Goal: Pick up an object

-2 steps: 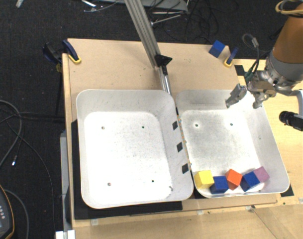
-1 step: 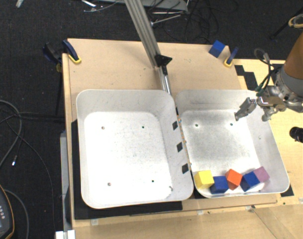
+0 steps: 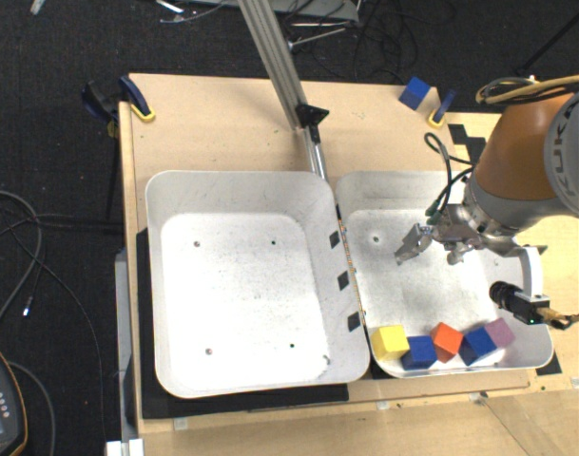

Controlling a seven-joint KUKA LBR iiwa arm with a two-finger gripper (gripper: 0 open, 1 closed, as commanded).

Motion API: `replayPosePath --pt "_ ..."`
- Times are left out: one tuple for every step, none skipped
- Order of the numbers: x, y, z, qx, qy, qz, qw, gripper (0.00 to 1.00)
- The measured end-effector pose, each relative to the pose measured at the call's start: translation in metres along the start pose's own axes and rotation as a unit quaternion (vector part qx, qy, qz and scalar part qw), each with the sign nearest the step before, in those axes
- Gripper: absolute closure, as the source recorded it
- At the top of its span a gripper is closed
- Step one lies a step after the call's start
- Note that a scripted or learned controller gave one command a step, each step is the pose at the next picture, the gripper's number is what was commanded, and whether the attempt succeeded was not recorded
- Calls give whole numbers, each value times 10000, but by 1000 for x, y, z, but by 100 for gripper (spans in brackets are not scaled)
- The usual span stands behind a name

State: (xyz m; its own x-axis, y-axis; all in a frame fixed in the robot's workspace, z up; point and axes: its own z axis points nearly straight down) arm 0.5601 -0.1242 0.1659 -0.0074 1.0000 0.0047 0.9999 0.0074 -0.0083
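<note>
- The worktop point(image 3: 222, 131) carries two shallow white bins side by side: the left bin point(image 3: 237, 278) and the right bin point(image 3: 403, 283), touching along their shared inner edge.
- The tool point(image 3: 432, 245) hangs over the middle of the right bin, nearer its far edge than its near edge; its two fingers are spread apart with nothing between them, one finger point(image 3: 410, 245) reaching toward the left bin.
- The grey arm with its orange band point(image 3: 527, 155) enters over the worktop's right edge.
- Five blocks sit in a row along the near edge of the right bin, well apart from the tool.
- The row's long axis runs parallel to the worktop's near edge, left to right: yellow block point(image 3: 390, 340), blue block point(image 3: 420, 351), orange block point(image 3: 448, 340), second blue block point(image 3: 478, 345), purple block point(image 3: 500, 332).
- Neighbouring blocks touch or nearly touch; the orange block sits turned at an angle to the bin's edge, the yellow one roughly square to it.
- Each block is cube-like, so none shows a clear long axis of its own.
- Another blue block point(image 3: 415, 92) lies on the bare worktop near its far right corner, outside both bins.
</note>
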Motion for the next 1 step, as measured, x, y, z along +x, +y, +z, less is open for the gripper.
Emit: replayPosePath --pt "8 -36 27 -14 -15 47 10000 0"
